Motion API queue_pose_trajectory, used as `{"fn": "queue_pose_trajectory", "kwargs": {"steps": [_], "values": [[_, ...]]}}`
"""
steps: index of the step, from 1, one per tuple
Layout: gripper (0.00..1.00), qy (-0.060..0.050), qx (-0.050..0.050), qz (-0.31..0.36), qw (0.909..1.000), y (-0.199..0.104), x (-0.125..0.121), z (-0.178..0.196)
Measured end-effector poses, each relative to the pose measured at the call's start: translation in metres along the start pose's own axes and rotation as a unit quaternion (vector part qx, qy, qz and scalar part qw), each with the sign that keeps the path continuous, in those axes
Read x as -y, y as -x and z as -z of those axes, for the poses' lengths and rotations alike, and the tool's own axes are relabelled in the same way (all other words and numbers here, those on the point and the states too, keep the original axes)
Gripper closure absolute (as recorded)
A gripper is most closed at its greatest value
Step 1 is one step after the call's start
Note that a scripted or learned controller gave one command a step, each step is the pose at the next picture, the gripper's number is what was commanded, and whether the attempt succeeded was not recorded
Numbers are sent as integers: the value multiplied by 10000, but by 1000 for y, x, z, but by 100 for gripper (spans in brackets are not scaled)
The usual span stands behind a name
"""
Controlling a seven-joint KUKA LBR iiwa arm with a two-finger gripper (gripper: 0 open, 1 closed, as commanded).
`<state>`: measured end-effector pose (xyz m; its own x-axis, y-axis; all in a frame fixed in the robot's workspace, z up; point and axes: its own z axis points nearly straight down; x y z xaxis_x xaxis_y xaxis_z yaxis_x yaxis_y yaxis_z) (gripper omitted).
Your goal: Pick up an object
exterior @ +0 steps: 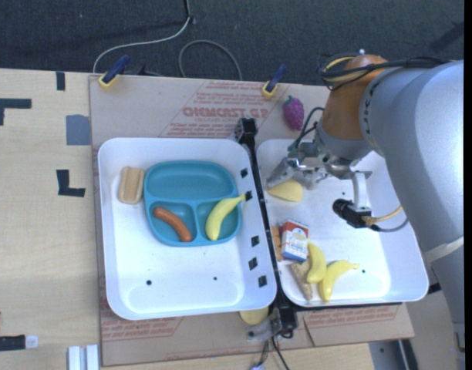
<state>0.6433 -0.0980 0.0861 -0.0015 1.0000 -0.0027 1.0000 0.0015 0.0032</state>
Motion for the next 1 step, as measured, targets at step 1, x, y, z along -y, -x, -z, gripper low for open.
{"fn": "queue_pose_trajectory", "kwargs": {"steps": [1], "values": [[0,-15,-10,-1,10000,1,-6,0]]}}
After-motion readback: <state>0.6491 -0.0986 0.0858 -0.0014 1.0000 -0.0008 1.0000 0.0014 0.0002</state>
